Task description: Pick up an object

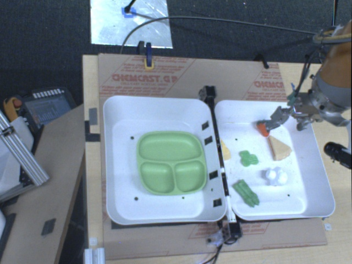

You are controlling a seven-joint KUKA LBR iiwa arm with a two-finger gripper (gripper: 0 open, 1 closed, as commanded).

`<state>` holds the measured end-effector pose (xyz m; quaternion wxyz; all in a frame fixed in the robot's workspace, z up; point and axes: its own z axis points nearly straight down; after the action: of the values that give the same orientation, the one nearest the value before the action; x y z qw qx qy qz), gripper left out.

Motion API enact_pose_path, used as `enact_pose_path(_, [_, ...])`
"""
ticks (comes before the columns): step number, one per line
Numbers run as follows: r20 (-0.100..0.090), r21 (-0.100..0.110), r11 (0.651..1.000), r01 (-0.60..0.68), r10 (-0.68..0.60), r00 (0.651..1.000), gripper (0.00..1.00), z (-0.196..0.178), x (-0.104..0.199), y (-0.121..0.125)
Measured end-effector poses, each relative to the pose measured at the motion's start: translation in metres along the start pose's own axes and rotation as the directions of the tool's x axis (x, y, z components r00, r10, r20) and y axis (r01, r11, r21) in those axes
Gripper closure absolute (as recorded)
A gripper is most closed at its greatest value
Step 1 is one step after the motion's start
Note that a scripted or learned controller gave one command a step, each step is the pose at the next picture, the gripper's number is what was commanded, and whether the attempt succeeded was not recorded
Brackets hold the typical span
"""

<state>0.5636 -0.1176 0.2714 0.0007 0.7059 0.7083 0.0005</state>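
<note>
Red object (pixel 263 128) lies beside gripper (pixel 287 118), tan wedge (pixel 279 148) near.

green divided plate (pixel 169 162) in left bin (pixel 118 147), foil sheet (pixel 132 15), clamp (pixel 147 55)

Red "CHEMCAST GP" print, upside down, on brown board (pixel 165 73) under bins; repeated at right, partly legible.

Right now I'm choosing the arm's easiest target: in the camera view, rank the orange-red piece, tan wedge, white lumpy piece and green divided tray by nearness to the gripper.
1. Orange-red piece, just beside the gripper.
2. Tan wedge, right bin.
3. White lumpy piece, right bin, lower.
4. Green divided tray, left bin.
</note>
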Motion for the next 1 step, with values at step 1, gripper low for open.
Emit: enact_pose_path(1, [0.0, 0.005, 1.0, -0.003, 0.003, 1.0, 0.0, 0.0576, -0.0085, -0.0031])
